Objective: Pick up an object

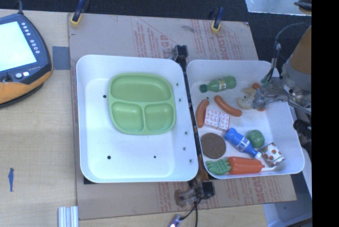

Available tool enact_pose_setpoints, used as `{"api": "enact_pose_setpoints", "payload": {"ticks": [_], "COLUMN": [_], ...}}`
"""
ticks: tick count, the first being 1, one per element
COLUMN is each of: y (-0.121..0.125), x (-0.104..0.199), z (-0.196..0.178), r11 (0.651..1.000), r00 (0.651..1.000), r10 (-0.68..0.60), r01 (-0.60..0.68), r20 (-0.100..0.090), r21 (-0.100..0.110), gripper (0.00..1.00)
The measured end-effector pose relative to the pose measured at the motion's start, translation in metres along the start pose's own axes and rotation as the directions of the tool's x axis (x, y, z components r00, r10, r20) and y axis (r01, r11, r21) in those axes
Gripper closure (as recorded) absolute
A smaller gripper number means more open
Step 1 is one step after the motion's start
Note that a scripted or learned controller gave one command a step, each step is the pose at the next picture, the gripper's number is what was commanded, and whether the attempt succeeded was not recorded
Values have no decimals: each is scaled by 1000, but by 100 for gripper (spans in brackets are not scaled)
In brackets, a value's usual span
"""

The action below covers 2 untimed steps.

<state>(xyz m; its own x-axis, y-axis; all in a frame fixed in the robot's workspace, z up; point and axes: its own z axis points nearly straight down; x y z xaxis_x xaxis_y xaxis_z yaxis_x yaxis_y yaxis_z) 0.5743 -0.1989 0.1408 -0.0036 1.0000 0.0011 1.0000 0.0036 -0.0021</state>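
Note:
The right bin (239, 65) holds several toy foods: a green bottle (218, 84), two sausages (228, 105) (201, 113), a pink-and-white packet (217, 119), a brown disc (213, 145), a blue bottle (241, 141), a green ball (256, 138), a carrot (244, 165) and a red-dotted cup (273, 154). My gripper (261, 97) sits low at the bin's upper right. It is beside a beige piece (246, 99) and a small orange-red bit (260, 107). Nothing shows as held.
The left bin (86, 120) carries a green divided plate (142, 103). A teach pendant (18, 59) lies on the bench at far left. Two clamps (78, 11) (216, 18) pin the cardboard sheet at the back. The arm's body (297, 69) overhangs the right bin's right edge.

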Motion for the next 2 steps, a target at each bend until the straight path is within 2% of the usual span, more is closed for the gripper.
{"api": "enact_pose_setpoints", "payload": {"ticks": [1, 2], "y": [14, 39], "x": [-13, -13], "z": [6, 18], "r11": [1000, 1000], "r00": [1000, 1000], "r10": [-1, 0], "r01": [1, 0], "r20": [1, 0], "r21": [-1, 0], "gripper": [100, 100]}}
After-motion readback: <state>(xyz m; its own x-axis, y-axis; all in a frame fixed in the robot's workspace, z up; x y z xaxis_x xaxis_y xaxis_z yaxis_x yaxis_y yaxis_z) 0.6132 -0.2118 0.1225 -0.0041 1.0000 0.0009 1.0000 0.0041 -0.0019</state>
